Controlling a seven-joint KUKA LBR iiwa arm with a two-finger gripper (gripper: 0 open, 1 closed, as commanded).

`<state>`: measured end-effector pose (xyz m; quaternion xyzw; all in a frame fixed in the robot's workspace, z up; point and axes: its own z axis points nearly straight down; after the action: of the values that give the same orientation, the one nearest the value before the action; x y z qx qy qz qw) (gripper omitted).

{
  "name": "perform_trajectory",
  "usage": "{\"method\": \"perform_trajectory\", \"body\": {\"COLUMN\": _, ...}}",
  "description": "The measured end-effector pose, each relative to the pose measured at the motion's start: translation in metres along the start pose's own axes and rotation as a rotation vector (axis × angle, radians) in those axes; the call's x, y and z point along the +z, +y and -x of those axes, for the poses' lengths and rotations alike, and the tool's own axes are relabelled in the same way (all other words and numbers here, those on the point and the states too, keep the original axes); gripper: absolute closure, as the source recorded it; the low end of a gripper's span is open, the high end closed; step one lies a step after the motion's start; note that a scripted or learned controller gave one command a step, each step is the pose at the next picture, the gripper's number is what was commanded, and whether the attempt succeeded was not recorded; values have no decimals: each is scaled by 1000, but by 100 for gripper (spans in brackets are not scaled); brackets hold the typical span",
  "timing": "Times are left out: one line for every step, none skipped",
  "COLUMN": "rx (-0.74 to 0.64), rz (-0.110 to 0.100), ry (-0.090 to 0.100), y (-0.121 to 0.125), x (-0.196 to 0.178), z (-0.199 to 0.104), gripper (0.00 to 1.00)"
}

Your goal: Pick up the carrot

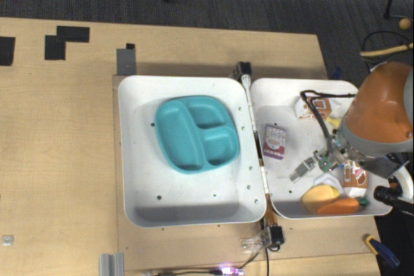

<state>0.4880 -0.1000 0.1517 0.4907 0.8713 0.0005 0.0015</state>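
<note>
Wooden bench (65, 139), two white bins. Carrot (337, 206) at right bin's (284, 200) near edge, touching yellow fruit (321, 194). Gripper (317, 163) just above; grip impossible to tell. Approach step; needed lowering onto carrot.

A teal divided plate (196, 132) lies in the middle of the left bin (139, 203). In the right bin (278, 97) just beside it, a small purple-and-white packet (274, 141) rests near the shared wall, and a yellow lemon-like fruit (319, 194) sits toward that bin's near edge.
</note>
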Motion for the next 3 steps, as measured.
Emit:
{"method": "perform_trajectory", "body": {"rx": -171, "rz": 6, "ry": -4, "y": 3, "x": 64, "z": -1, "gripper": 0}}
{"method": "perform_trajectory", "body": {"rx": -417, "rz": 5, "ry": -9, "y": -15, "x": -18, "z": 29, "gripper": 0}}
{"method": "perform_trajectory", "body": {"rx": -485, "rz": 8, "ry": -11, "y": 2, "x": 63, "z": 4, "gripper": 0}}
